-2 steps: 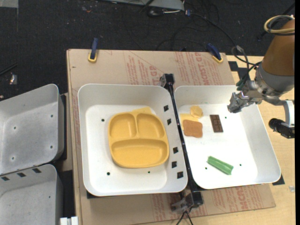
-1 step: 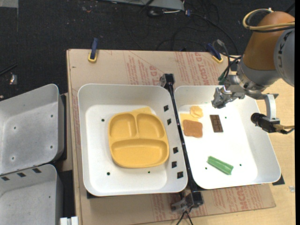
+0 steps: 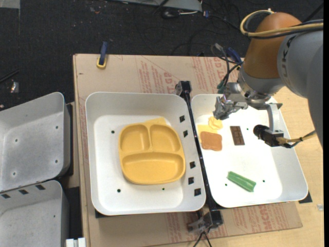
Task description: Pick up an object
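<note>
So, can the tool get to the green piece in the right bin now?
Probably yes. The green piece lies alone near the front of the right bin, with nothing on it or close beside it. The tool is over the bin's far end.

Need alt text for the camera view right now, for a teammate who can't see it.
The pincer hovers over a small yellow piece at the right bin's back left. Nearby lie an orange slab, a brown block and a green stick; the left bin holds a yellow divided tray.

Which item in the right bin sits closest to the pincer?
The small yellow piece, directly below the pincer; the orange, brown and green pieces lie farther off.
</note>
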Robot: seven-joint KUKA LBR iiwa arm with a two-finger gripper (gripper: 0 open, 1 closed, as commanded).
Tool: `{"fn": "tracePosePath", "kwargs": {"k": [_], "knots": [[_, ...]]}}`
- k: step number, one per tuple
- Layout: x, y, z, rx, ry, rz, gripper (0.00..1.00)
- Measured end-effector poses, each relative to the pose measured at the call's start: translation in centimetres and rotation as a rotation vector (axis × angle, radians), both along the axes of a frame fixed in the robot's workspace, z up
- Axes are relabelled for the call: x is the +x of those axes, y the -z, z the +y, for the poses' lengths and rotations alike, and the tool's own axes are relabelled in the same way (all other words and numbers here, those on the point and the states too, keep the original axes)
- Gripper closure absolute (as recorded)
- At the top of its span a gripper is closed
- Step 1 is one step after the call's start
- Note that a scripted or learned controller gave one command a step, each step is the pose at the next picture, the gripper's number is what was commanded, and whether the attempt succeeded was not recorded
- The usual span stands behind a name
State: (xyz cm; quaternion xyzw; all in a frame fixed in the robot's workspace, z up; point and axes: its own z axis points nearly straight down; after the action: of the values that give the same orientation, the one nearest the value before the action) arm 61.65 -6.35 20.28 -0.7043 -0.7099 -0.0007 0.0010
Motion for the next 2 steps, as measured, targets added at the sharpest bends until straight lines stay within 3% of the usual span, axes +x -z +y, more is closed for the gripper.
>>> {"fn": "tracePosePath", "kwargs": {"k": [2], "knots": [[-0.3,-1.5,10.7,0.000,-0.001,0.001,1.00]]}}
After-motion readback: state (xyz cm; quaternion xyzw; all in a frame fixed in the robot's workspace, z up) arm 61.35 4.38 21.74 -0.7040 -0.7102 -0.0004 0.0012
